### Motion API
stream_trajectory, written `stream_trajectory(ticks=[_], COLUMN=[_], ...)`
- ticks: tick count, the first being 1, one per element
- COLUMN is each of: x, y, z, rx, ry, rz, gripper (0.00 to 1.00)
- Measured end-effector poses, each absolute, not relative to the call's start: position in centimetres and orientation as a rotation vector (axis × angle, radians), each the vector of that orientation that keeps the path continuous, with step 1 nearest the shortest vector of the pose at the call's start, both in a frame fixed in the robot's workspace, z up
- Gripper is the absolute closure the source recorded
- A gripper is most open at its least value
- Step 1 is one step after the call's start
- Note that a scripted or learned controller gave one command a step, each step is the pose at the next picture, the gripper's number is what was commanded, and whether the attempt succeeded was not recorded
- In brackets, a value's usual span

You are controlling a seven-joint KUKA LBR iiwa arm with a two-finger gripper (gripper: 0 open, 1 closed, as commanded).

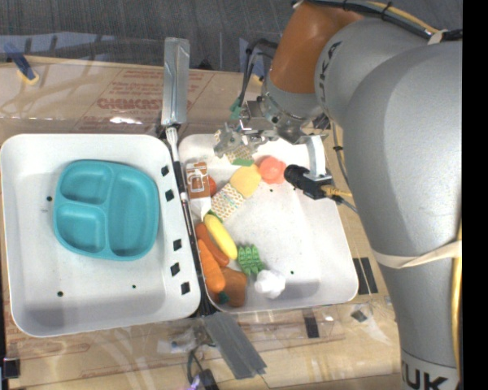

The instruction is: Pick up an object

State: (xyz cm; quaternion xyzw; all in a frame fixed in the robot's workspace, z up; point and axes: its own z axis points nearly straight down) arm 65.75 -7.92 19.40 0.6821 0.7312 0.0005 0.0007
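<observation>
My gripper (237, 142) hangs over the far left corner of the right bin (329, 242), under the grey arm with its orange band. Just below it lie a yellow block (245, 180) and a red-orange ball (270, 169). A brown packet (198, 179) leans on the bin's left wall. Further forward are a tan waffle piece (226, 204), a yellow banana (220, 236), an orange carrot (211, 266), a green leafy toy (249, 258) and a small white object (270, 283). The view shows nothing held in the gripper.
The left bin (24, 250) holds a teal divided plate (107, 208). A metal bar (176, 80) stands behind the divider between the bins. The large grey arm body (398, 153) covers the right bin's right side.
</observation>
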Motion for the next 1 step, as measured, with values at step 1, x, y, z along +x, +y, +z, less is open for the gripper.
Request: stream_trajectory(ticks=[1], x=[59.61], y=[-4.21], z=[19.08], rx=[2.254], ry=[2.195], rz=[-0.005], gripper=[1.00])
